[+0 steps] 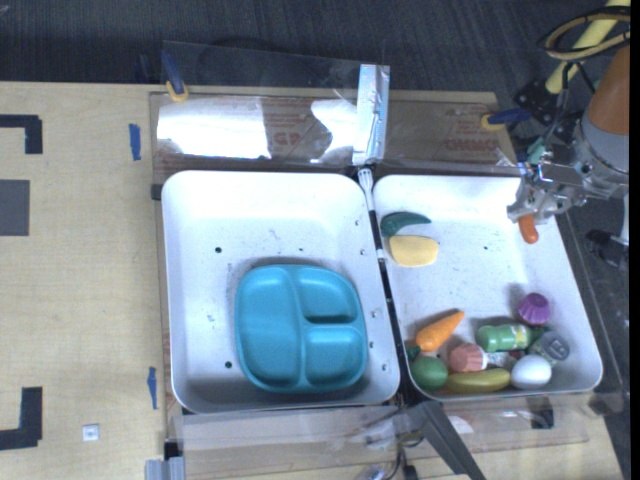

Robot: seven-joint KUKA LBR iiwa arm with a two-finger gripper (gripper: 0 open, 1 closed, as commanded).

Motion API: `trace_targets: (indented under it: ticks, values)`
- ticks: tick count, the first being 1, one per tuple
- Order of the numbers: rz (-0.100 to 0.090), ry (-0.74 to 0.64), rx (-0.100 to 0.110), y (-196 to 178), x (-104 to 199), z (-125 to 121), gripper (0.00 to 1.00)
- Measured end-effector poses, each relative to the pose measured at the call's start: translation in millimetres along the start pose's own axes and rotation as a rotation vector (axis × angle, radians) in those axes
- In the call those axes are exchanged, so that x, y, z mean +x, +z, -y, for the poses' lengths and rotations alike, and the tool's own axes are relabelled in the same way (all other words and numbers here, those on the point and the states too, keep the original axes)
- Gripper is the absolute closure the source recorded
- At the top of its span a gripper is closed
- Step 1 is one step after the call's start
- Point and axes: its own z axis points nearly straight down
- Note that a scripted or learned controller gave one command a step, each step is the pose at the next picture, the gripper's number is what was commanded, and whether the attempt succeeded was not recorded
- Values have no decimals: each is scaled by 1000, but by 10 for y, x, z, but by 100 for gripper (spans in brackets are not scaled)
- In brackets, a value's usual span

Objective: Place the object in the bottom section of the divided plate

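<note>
The blue divided plate (268,336) lies in the left bin (200,218), toward its front. It has one long section on the left and two smaller ones on the right. My gripper (530,218) hangs over the far right edge of the right bin (480,208), far from the plate. A small orange object (528,232) sticks out below the fingertips, and the gripper is shut on it.
In the right bin, a dark green piece (403,221) and a yellow piece (413,251) lie near the divider. A carrot (440,330), a purple item (533,308), a white egg (531,371) and several other toy foods crowd the front. A clear panel (270,118) stands behind the left bin.
</note>
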Motion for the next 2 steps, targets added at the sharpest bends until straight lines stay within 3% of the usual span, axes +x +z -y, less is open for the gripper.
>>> trace_targets:
  ticks: [1, 2]
  values:
    - [-4, -57, 4, 428, 964, 410, 100]
    - [-2, -52, 2, 413, 935, 402, 0]
